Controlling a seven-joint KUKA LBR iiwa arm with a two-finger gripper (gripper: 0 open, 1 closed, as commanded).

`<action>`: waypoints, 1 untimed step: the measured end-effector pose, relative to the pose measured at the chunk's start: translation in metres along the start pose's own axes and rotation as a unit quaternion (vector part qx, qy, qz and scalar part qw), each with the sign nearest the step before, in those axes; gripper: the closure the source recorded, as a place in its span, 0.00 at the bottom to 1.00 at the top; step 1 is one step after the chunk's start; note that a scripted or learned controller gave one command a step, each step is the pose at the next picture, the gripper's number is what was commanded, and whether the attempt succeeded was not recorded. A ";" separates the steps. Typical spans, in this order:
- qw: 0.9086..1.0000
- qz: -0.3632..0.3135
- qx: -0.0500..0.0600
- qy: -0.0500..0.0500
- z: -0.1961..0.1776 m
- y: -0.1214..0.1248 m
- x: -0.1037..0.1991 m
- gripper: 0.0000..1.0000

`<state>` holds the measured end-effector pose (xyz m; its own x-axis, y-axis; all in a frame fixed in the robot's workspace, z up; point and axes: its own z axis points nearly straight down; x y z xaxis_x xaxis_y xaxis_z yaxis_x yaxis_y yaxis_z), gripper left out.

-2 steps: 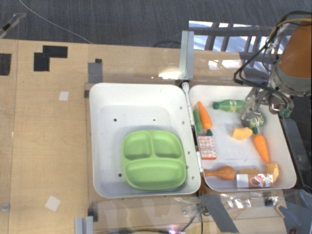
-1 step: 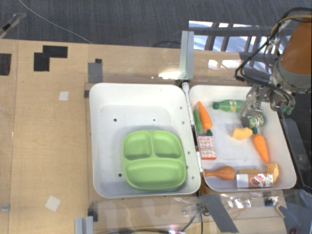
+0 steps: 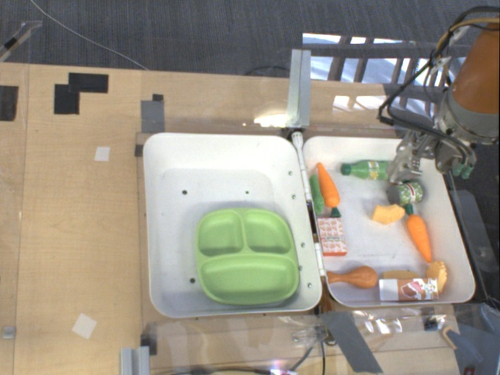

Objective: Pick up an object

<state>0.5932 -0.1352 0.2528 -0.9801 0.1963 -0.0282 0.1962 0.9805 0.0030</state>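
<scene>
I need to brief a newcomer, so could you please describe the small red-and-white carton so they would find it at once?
Look in the right-hand shallow white bin, along its left wall. The small red-and-white rectangular carton lies there, just below an orange plastic carrot. It is the one flat, boxy, printed item among rounded toy foods.

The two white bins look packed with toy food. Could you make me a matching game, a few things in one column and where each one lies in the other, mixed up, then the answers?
Things:
1. green divided plate
2. green bottle
3. red and white carton
4. brown gourd-shaped toy

Places:
A. right bin, far end, lying on its side beside the gripper
B. right bin, near edge, lying flat
C. left bin, toward its near side
D. right bin, against the wall shared with the left bin

Pairs: 1-C, 2-A, 3-D, 4-B
</scene>
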 end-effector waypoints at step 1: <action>1.000 -0.002 0.000 -0.003 -0.010 0.001 -0.003 1.00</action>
<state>0.5959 -0.1346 0.2630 -0.9806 0.1929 -0.0345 0.1929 0.9812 0.0034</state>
